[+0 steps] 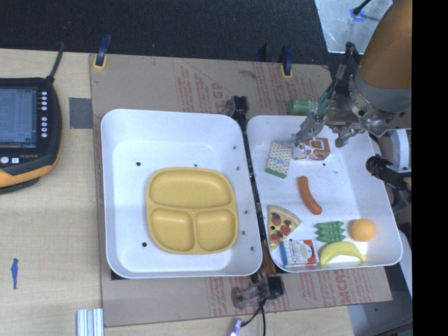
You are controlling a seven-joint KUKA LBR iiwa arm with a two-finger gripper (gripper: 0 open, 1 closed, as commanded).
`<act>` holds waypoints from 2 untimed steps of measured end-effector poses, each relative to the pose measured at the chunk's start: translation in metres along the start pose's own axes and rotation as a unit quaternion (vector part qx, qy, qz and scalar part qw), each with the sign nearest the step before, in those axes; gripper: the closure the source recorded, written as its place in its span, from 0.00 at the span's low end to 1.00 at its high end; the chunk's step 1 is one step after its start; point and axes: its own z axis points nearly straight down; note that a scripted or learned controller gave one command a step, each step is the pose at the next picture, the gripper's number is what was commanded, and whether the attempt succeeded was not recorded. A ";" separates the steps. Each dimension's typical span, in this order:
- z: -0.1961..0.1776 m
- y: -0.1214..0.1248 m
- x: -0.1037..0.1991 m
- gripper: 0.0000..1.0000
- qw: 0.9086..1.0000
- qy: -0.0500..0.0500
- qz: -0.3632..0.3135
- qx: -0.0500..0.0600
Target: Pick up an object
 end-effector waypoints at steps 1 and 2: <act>0.112 0.017 -0.047 0.00 1.000 0.000 0.000 0.002; 0.162 -0.017 -0.035 0.00 1.000 0.000 0.000 0.001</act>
